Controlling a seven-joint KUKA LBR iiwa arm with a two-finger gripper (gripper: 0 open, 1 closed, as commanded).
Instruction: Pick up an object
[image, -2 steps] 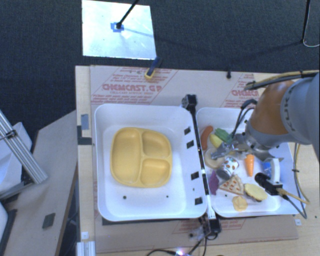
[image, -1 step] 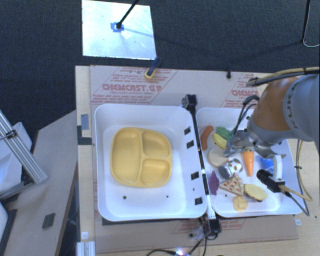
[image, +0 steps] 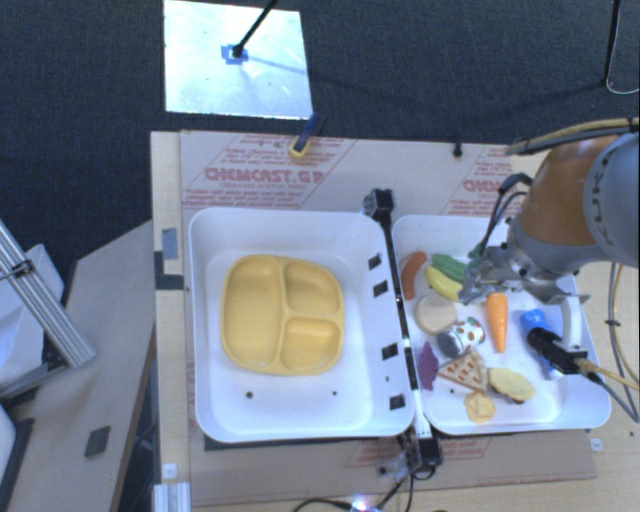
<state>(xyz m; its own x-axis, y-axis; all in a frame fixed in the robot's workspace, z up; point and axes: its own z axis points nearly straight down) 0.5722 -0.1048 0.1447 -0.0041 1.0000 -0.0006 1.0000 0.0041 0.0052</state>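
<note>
The right bin holds several toy foods. An orange carrot lies upright in the picture, its top end right under my gripper. To the gripper's left are a yellow piece, a green piece and a reddish sausage. A beige round piece lies below those. A blue piece sits just right of the carrot. The gripper hangs low over the bin's upper middle, with the arm covering the bin's right corner.
Toward the right bin's front are a purple piece, a waffle-like wedge, a silver and black piece, a yellow lump and a small tan piece. The left bin holds a yellow divided tray.
</note>
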